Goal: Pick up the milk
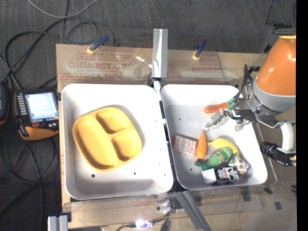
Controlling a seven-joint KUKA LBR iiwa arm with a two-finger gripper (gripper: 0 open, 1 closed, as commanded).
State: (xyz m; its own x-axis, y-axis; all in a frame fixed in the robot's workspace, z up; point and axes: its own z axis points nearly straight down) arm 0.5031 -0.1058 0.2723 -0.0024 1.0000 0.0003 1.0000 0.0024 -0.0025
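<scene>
Over the right bin, my gripper hangs with fingers apart, holding nothing. Milk lies near the bin's front corner, below the gripper in the view, its long axis running left-right, beside the bottle.

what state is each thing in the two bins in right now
yellow tray: flat in the left bin, right side up
milk carton: lying on its side at the right bin's near edge, not held
green bottle: lying down, against the milk carton
carrot: lying flat beside the banana
gripper: above the right bin, holding nothing
</scene>
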